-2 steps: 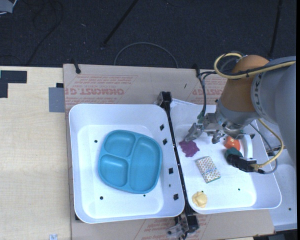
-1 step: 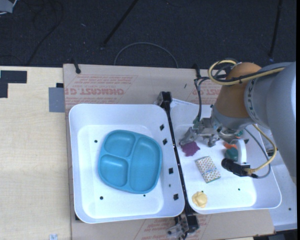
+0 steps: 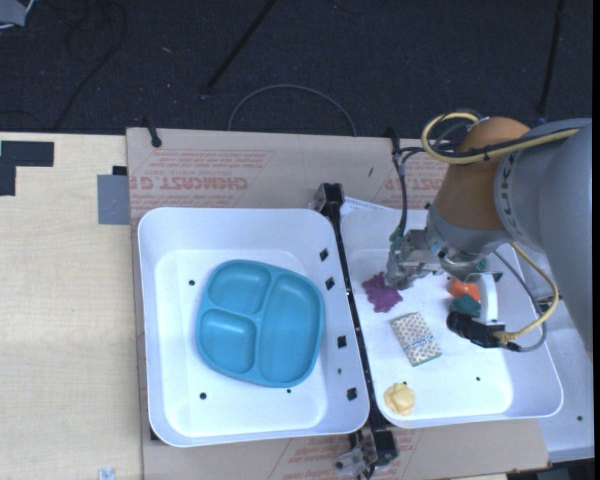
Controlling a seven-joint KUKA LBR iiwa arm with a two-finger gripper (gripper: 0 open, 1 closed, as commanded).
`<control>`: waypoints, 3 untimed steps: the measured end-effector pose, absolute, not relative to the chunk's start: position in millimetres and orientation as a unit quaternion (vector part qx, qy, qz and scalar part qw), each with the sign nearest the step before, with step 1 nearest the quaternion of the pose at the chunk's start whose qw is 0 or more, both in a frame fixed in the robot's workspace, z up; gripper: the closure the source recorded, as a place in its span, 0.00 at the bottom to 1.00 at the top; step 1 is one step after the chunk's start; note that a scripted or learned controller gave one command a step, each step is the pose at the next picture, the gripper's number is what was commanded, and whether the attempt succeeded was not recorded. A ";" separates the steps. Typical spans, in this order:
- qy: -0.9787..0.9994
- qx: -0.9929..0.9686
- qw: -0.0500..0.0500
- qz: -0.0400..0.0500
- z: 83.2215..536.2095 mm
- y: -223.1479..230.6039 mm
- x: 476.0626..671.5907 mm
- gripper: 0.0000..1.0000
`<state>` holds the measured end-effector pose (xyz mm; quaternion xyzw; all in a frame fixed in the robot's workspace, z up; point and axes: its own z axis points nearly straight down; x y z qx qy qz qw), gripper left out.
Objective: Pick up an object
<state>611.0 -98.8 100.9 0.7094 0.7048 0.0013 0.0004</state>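
Note:
In the right bin (image 3: pixel 540 393) lie a small purple thing (image 3: pixel 381 293), a patterned flat packet (image 3: pixel 416 337), a yellow lump (image 3: pixel 400 399) at the front rim, and an orange and green thing (image 3: pixel 466 290). My gripper (image 3: pixel 402 268) hangs low at the back of this bin. Its tip is right at the purple thing's upper right edge. I cannot see whether it touches the purple thing. Nothing shows as held. The wrist hides part of the bin floor behind the orange thing.
The left bin (image 3: pixel 170 258) holds a blue divided plate (image 3: pixel 260 321). A black divider bar (image 3: pixel 342 298) runs between the two bins. The grey arm (image 3: pixel 540 198) with its orange band covers the right bin's back right corner.

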 end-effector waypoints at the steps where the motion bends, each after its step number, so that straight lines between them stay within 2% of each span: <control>1: 0.707 0.707 0.001 0.001 163.3 -96.2 613.9 1.00; 2: 0.707 0.707 0.001 0.001 205.9 -97.5 614.4 1.00; 3: 0.708 0.706 -0.002 -0.001 200.5 -44.7 618.0 1.00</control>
